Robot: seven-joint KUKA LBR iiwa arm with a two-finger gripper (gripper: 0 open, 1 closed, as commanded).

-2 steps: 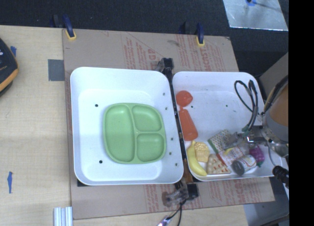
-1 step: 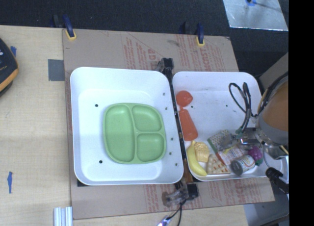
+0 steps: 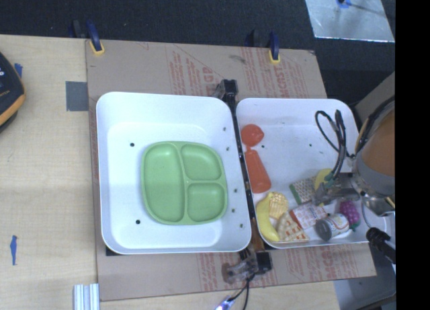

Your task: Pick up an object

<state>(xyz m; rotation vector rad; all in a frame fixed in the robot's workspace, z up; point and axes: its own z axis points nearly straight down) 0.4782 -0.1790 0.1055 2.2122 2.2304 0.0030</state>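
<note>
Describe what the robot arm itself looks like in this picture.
The arm comes in at the right edge as a rounded grey body with an orange band. Black cables loop out from it over the right bin. The gripper is dull grey metal, too blurred to make out any markings.

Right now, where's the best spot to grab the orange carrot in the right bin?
Probably the carrot at mid-length, from straight above, fingers closing across its narrow width. It lies flat and lengthwise along the right bin's left wall, its right side clear, so a top-down pinch looks likeliest to fit.
</note>
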